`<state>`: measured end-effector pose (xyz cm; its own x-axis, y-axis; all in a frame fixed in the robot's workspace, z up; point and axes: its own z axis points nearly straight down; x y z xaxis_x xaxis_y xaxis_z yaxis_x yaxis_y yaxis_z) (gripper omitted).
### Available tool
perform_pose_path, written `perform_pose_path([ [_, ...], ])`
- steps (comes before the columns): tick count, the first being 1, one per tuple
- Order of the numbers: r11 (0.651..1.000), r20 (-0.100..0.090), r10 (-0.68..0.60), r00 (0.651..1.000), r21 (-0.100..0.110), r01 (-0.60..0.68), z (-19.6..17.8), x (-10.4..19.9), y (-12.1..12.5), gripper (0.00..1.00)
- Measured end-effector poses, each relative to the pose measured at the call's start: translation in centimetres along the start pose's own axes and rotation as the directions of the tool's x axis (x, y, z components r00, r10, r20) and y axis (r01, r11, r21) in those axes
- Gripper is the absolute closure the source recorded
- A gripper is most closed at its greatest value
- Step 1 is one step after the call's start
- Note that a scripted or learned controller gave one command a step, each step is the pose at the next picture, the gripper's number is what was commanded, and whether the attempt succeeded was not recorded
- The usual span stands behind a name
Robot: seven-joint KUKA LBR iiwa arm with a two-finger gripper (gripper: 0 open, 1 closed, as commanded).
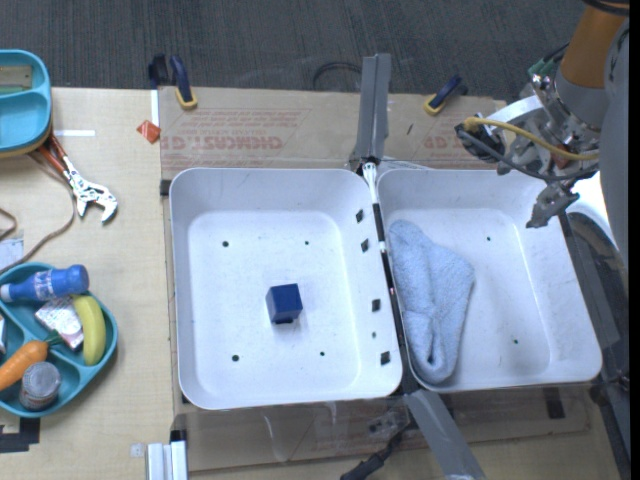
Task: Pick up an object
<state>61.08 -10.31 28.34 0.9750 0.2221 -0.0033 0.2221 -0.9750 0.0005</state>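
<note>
Overhead, two shallow white plastic bins sit side by side on a cardboard-topped table (100,368). Near the middle of the left bin (200,348) rests a small, hard-edged blue cube (284,302). Along the left wall of the right bin (540,338) lies a soft, crumpled pale grey-blue cloth (432,298). At the right bin's far right corner hangs the metal pincer (545,203), wrapped in cables; whether it is open or gripping anything cannot be told.
</note>
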Motion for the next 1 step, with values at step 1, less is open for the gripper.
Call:
perform_pose_path([
  [1, 1.000, -0.002, 0.025, 1.000, 0.000, -0.025, -7.73, 3.18, -1.69, 0.00],
])
